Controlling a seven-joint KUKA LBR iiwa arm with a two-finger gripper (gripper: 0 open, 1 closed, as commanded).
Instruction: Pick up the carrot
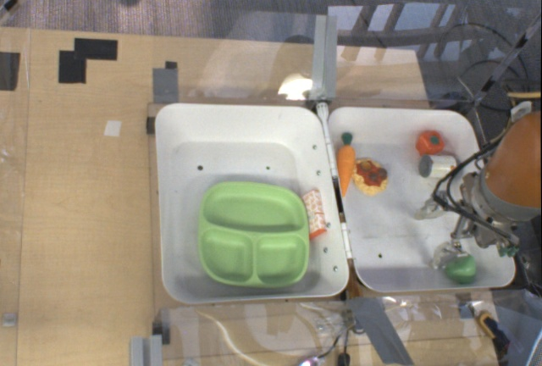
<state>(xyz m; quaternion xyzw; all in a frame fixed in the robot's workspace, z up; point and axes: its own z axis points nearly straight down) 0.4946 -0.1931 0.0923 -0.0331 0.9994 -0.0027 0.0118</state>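
Where the right bin [398, 267] ends, arm [508, 186] low

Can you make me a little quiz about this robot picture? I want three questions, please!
1. True or false: the carrot lies in the same bin as the green tray.
2. What sits right beside the carrot, on its right in the camera view? A) a small pizza-like toy B) a banana C) a spoon
3. Fill in: the gripper is down in the right bin, just above a small ____ toy, far from the carrot.

Key:
1. False. The carrot is in the right bin, against its left wall; the tray is in the left bin.
2. A
3. green
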